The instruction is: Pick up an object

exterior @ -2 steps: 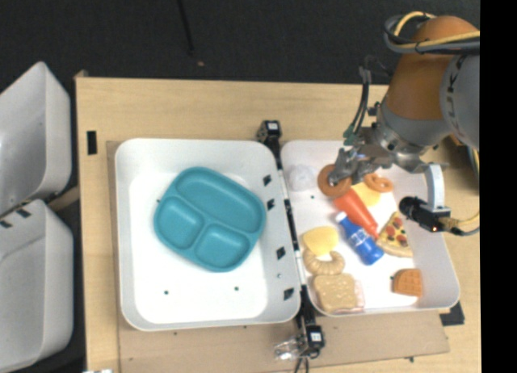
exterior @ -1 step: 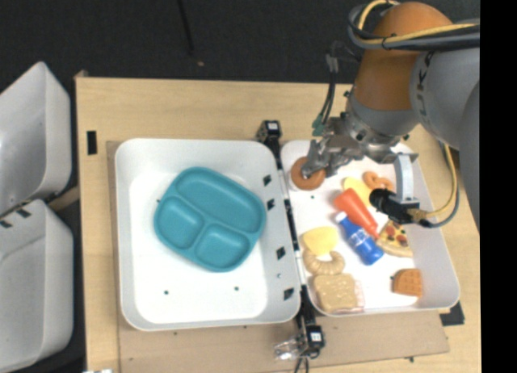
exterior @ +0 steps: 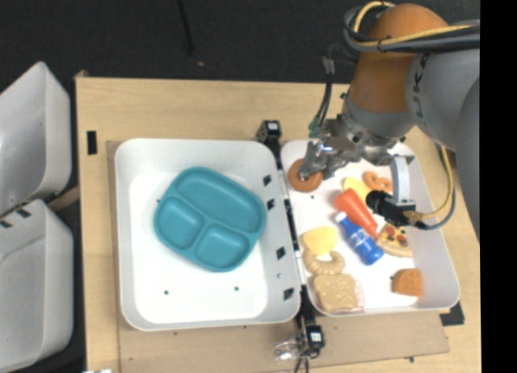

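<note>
Fingers (exterior: 311, 163) sit low in the right white bin (exterior: 440, 270), right over the round brown plastic donut (exterior: 304, 178); can't tell if they're open or closed. Centre them across the donut's rim, clear of the bin wall just beside, before lifting

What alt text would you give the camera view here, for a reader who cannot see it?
A grey and orange robot arm reaches from the right over the right bin, its gripper at a brown donut near the far left corner. That bin also holds toy food, including an orange bottle, a blue bottle and a slice of bread. The left bin holds a teal divided plate.
</note>
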Controlling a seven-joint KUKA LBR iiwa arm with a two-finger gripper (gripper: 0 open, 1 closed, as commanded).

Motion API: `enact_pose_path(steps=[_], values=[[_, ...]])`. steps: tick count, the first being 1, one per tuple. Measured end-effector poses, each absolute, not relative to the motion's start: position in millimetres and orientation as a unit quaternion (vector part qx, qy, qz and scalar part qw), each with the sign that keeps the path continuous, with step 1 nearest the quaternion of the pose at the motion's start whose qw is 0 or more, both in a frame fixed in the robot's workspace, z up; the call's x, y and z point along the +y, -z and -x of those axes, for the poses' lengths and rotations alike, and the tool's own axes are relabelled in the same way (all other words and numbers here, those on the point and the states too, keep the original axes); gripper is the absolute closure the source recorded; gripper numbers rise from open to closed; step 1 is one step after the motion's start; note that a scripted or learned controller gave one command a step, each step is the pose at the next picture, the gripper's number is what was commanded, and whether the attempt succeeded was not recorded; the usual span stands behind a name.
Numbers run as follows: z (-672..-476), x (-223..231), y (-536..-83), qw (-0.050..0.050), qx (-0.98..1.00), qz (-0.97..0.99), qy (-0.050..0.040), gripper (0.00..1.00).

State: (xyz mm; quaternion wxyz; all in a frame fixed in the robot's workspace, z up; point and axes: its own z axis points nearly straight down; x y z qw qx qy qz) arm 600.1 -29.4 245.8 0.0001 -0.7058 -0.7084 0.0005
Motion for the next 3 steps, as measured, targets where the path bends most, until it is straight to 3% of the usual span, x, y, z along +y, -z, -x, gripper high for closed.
enact_pose_path(steps=[2, 3], values=[[-617.9, -26, -239, -0.002, -0.709, 0.705, 0.0003, 1.00], [-601.5, -34, -238, 0.000, -0.707, 0.707, -0.0009, 1.00]])
